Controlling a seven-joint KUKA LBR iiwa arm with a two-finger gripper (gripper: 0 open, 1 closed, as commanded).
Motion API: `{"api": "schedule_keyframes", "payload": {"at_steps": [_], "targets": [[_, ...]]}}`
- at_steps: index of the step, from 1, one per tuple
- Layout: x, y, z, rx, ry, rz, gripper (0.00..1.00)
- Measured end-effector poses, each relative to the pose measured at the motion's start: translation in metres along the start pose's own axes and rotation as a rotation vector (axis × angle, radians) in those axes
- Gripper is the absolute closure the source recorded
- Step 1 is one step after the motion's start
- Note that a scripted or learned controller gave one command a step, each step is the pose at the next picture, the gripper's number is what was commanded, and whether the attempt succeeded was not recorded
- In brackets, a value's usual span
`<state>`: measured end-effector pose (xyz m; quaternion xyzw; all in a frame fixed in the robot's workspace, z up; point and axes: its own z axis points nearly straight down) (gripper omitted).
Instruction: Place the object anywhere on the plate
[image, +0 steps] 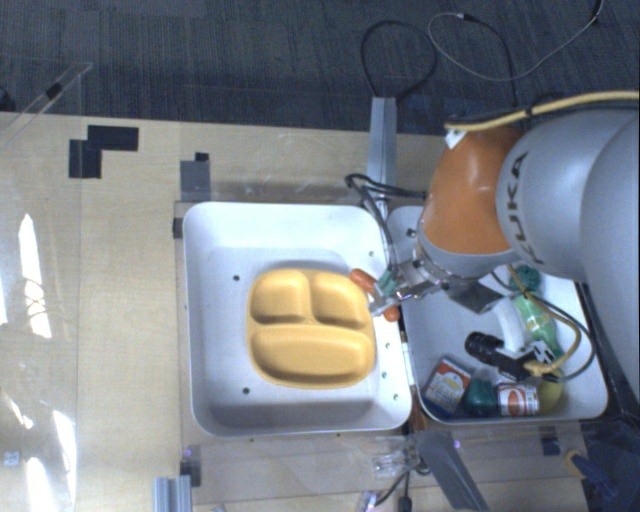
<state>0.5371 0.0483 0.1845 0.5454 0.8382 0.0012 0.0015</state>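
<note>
Where the pincer (385, 296) hangs beside the small orange object (361, 281) at the yellow compartmented plastic plate's (310, 328) right edge, its grip is indiscernible.

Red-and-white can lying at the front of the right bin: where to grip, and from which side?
Likely mid-body, from straight above. The red-and-white can lies on its side along the front wall of the right bin, with a dark green can at one end and a yellow thing at the other, so both ends look blocked. Pinch across the round body; the wall side looks tight.
</note>
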Motion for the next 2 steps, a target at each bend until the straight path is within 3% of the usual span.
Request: {"api": "schedule_keyframes", "payload": {"at_steps": [1, 2], "targets": [[0.0, 0.0, 0.0, 0.0, 0.0, 0.0, 0.0], [-0.052, -0.05, -0.001, -0.001, -0.001, -0.066, 0.0]]}}
